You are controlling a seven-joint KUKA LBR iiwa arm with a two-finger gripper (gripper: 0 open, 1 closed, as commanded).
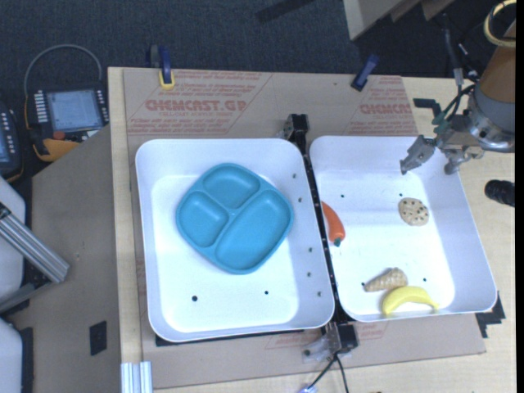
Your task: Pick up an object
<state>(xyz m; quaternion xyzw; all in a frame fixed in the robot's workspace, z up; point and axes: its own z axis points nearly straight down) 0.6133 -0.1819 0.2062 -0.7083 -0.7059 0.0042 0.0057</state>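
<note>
Left bin (pixel 164 301): white and shallow, it holds the blue plate.
Right bin (pixel 467 252): white, it holds four small things.
Blue plate (pixel 235 217): three compartments, it lies flat in the middle of the left bin.
Gripper (pixel 430 159): above the far part of the right bin, fingers spread apart, nothing between them.
Banana (pixel 407 300): yellow, at the near edge of the right bin.
Carrot (pixel 332 222): orange, against the left wall of the right bin.
Shell-like piece (pixel 385 280): beige, touching the banana.
Cookie (pixel 413 211): round with dark spots, near the gripper but apart from it.
</note>
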